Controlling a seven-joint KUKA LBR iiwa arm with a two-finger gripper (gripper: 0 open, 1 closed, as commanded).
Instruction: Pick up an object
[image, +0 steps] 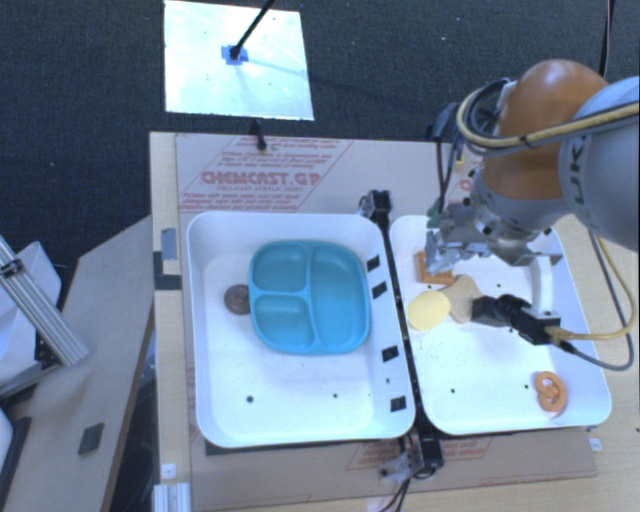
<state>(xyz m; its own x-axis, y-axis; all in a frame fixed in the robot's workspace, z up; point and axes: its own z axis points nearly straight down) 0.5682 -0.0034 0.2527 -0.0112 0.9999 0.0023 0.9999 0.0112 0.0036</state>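
My gripper (442, 258) is low over the far left part of the right bin (590, 400). Directly under it lies a flat orange piece (430, 272), partly hidden by the gripper. A pale yellow round item (428, 310) lies just in front of that, with a tan slice (463, 296) beside it on the right. An orange pretzel-shaped item (549, 392) rests near the bin's front right corner. Whether the gripper touches the orange piece cannot be made out.
The left bin (215, 400) holds a blue divided plate (306, 298) and a small brown round item (237, 298) at the plate's left. A black block (505, 310) with a yellow cable hangs over the right bin's middle. Black clips run along the rim between the bins.
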